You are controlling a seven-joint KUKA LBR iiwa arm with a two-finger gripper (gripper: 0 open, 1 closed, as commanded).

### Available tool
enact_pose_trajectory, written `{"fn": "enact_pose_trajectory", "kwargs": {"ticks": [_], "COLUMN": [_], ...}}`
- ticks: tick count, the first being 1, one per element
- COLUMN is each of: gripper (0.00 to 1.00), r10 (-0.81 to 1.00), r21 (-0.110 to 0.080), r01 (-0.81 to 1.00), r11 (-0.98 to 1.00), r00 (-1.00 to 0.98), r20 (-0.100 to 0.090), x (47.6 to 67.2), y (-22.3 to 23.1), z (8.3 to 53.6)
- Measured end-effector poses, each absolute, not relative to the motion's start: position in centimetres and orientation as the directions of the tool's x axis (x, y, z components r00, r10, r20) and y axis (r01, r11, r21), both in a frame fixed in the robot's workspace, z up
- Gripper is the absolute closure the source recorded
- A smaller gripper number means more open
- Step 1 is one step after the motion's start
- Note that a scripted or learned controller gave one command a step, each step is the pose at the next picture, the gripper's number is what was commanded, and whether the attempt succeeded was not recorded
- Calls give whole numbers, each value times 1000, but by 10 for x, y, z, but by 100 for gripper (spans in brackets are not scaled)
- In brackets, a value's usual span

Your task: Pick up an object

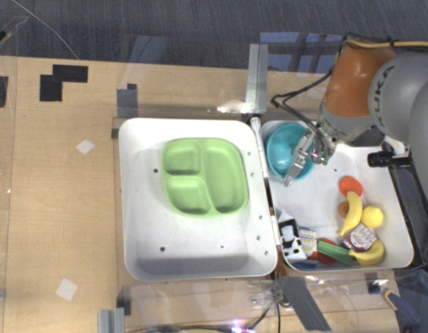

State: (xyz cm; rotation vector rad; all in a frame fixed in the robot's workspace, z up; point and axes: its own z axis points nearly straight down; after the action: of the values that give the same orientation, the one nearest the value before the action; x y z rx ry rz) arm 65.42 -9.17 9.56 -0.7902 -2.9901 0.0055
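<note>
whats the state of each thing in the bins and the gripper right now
green divided tray: flat in the left bin, compartments up
teal bowl: tilted in the right bin's far left corner
gripper: at the teal bowl's rim
bananas: lying in the pile at the right bin's near end
lemon: resting beside the bananas

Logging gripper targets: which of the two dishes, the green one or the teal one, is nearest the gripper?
The teal round bowl in the right bin; the gripper is over its rim. The green divided plate lies in the left bin.
</note>
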Motion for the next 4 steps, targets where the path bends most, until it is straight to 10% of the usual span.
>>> {"fn": "enact_pose_trajectory", "kwargs": {"ticks": [3, 4], "gripper": [0, 0], "r10": [960, 969], "r21": [11, -45], "r01": [960, 968], "r11": [279, 246], "r00": [-278, -246], "r20": [-4, 25], "x": [627, 661], "y": [-89, -93], "z": [89, 89]}}
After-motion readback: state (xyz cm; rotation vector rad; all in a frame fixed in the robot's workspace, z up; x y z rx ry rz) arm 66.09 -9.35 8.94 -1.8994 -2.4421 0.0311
